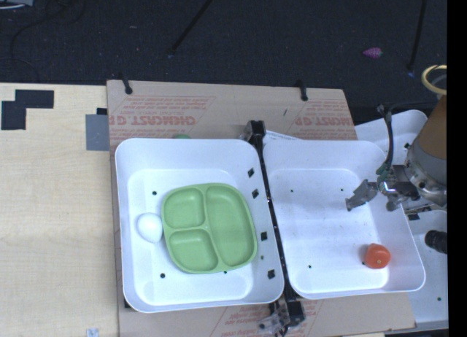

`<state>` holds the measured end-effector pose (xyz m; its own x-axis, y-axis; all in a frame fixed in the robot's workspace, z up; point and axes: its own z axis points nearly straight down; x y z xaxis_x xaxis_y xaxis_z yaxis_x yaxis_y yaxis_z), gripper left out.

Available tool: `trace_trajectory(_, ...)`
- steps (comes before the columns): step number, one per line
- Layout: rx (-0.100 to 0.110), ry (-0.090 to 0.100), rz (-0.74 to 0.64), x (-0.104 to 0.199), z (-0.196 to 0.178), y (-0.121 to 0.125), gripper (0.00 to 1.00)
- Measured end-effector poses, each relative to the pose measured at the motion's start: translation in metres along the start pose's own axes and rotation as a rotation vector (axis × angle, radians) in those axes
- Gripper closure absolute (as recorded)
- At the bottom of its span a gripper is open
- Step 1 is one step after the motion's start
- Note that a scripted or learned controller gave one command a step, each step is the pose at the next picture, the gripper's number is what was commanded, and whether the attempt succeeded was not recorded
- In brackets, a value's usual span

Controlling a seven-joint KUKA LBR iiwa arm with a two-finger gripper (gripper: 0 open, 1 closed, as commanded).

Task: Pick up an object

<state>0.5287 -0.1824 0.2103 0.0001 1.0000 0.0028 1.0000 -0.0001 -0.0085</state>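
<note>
A small orange-red round object (376,256) lies in the right bin (321,182), near its front right corner. My gripper (376,198) hovers over the right side of that bin, behind the orange object and apart from it. It is open, with nothing between its fingers (359,195). In the left bin (139,160) a green three-compartment plate (209,227) lies flat, and a white egg-shaped object (149,227) rests against its left edge.
The two bins meet at a black clipped divider (264,211) and sit on a cardboard sheet (226,113). A light wooden bench top (51,219) extends to the left. Cables (388,138) hang beside the arm at the right.
</note>
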Motion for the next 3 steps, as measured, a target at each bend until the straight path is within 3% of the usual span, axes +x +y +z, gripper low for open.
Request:
trace_trajectory(2, -0.001, 0.0, 0.0, -0.004, 0.102, 0.0, 0.0)
trace_trajectory(3, -0.003, -0.001, 0.004, -0.005, 0.089, 0.0, 1.0)
